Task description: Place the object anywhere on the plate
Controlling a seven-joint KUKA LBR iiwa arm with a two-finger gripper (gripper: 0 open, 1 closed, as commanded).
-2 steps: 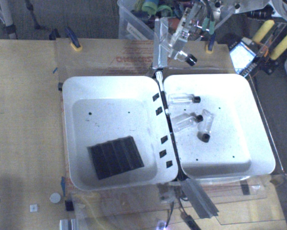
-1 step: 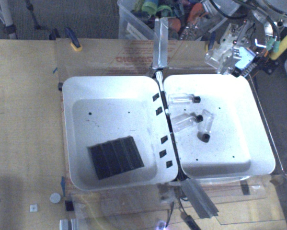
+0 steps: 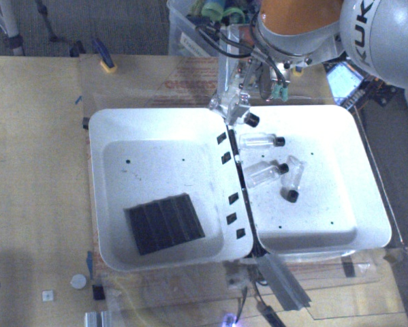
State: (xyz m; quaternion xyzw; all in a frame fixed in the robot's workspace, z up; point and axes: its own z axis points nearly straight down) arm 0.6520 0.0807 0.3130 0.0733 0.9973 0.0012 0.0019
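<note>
From the camera above the bench we see two white bins side by side; the left bin [image 3: 101, 131] holds a dark ribbed plate [image 3: 165, 223] lying flat near its front, and the right bin [image 3: 353, 131] holds three clear vials with black caps: one [image 3: 261, 140] towards the back, one [image 3: 265, 173] in the middle, one [image 3: 293, 179] just beside it to the right. The gripper [image 3: 239, 107] hangs over the back end of the divider between the bins; a small clear vial [image 3: 246, 117] with a black cap sits at its tip, and we take the tool to be clamped on it, though the fingers are hard to make out. We judge the carry step to be in hand, the vial lifted but well apart from the plate; the next move calls for travel forward and left across the left bin, then a lowering over the plate before release.
</note>
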